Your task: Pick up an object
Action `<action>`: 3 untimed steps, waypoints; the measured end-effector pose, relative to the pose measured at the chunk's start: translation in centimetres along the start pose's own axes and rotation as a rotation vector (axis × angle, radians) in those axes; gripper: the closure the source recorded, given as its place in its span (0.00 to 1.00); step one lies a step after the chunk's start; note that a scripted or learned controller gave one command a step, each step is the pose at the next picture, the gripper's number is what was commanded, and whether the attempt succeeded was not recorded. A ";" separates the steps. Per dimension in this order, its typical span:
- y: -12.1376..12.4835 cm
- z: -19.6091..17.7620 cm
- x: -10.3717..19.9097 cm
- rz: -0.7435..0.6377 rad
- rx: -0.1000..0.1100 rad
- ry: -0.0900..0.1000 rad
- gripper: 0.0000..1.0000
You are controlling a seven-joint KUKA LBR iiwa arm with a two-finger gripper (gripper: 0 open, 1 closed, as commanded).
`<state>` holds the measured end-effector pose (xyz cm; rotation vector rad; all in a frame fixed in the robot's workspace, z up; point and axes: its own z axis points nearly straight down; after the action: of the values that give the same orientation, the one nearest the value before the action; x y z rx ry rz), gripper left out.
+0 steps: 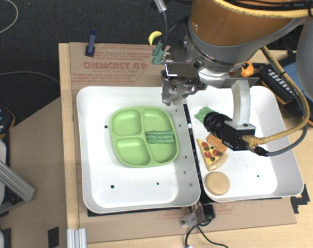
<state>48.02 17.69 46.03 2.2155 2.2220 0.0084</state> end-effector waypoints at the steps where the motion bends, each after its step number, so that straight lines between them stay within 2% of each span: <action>1: 0.1 -1.0 0.1 -0.001 -0.004 0.001 1.00; 2: -0.1 -2.4 5.0 -0.002 0.002 0.002 1.00; 3: -0.1 -1.7 -0.8 0.008 0.010 -0.002 1.00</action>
<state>47.90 16.85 47.74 2.2278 2.2176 -0.0052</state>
